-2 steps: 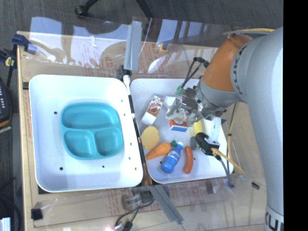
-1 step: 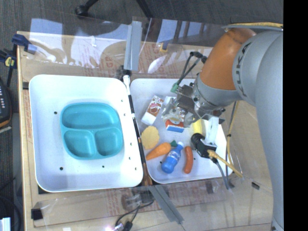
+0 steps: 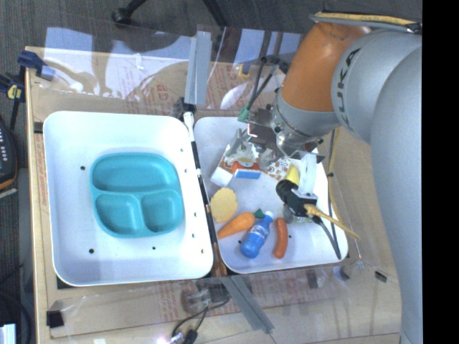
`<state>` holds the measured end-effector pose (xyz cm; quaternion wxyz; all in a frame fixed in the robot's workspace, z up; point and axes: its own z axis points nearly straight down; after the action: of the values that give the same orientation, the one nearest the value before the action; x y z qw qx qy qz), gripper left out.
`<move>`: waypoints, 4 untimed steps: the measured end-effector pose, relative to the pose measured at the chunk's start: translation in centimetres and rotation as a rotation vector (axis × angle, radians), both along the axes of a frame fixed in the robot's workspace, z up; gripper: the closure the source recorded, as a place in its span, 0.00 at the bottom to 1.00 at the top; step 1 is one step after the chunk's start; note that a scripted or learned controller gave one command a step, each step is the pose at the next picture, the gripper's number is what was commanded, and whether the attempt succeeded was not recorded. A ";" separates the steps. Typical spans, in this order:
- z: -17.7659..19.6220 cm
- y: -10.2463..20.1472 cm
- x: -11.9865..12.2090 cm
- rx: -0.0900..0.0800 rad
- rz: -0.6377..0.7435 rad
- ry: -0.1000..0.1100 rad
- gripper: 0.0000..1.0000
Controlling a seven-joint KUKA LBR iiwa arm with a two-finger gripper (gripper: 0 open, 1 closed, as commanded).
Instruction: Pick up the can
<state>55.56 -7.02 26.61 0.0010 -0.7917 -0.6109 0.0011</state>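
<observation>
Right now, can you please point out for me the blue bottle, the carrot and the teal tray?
blue bottle [image 3: 256,238]: camera view, on the middle of its body.
carrot [image 3: 237,225]: camera view, on its orange middle.
teal tray [image 3: 135,165]: camera view, on the ridge between its compartments.

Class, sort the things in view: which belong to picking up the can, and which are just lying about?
For the job: gripper; what may be the can, beneath it.
Lying about: blue tray, carrot, blue bottle, sausage.
</observation>
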 end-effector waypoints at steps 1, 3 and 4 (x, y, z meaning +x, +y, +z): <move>-2.0 -1.7 -7.4 0.001 0.158 0.002 1.00; 1.7 2.8 -7.9 -0.002 0.027 -0.001 1.00; 1.8 1.2 -7.9 -0.001 0.138 0.000 1.00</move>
<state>47.62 -5.83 28.37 0.0007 -0.7476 -0.6642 0.0015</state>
